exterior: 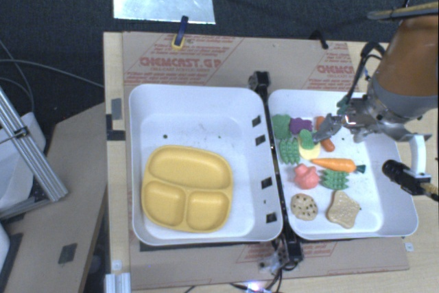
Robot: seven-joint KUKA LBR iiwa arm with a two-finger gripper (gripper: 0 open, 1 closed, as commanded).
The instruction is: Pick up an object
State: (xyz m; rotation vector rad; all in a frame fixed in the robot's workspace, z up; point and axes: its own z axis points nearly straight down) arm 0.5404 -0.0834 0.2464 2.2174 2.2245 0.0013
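On the counter I see the right bin holding the toy food. The carrot lies mid-bin: probably light, stiff, slick plastic, so I'd grip across its thick middle. My end effector hovers just above it; I cannot tell its state.

My bench has a printed cardboard sheet on it, and two white bins sit side by side on that: left bin, right bin.
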